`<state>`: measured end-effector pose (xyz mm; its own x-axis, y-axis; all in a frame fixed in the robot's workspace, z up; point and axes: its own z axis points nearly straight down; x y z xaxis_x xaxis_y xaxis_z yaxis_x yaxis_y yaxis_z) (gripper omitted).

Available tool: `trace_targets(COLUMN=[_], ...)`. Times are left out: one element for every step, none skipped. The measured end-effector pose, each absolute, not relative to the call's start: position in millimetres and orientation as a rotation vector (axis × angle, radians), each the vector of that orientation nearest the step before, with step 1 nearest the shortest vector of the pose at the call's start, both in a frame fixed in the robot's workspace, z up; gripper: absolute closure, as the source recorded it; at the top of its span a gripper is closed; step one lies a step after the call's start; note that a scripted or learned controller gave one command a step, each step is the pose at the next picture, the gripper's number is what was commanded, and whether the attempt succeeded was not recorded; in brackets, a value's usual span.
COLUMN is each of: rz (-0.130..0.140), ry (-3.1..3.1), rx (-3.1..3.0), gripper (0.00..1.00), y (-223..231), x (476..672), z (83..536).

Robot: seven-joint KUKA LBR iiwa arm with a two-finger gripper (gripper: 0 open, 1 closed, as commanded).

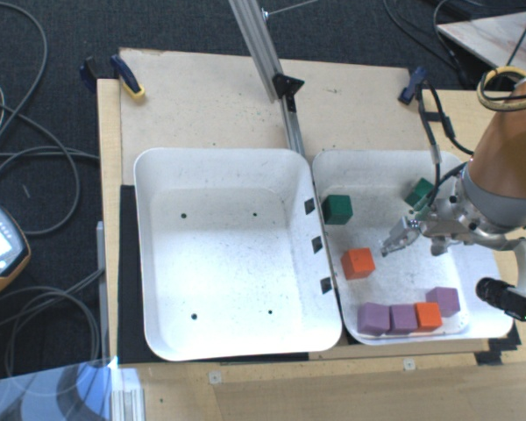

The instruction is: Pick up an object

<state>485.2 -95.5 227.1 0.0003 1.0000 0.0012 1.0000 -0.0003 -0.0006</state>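
Note:
My gripper (418, 242) hangs over the right bin (377, 172), reaching in from the right, open with nothing between its fingers. An orange cube (358, 262) lies just left of and below it. A green cube (337, 208) sits near the bin's left wall. A second green block (418, 191) lies right behind the gripper, partly hidden by it. Along the front wall stand a purple block (374, 317), another purple block (404, 317), a small orange block (429, 315) and a purple cube (444, 300).
The left bin (158, 235) stands beside the right one, with a shared ridge between them. A slanted metal rail (263, 51) rises from the back of the bench. Blue clamps (411, 86) hold the board's corners, and cables run near the arm.

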Motion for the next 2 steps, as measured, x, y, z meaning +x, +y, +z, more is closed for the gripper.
trace_targets(rz=[-0.010, 0.005], ry=[-2.230, -2.221], rx=[-2.225, -2.213], gripper=[0.00, 0.00], y=[-98.2, -71.7], x=[481.6, 516.0], z=[375.4, 310.4])
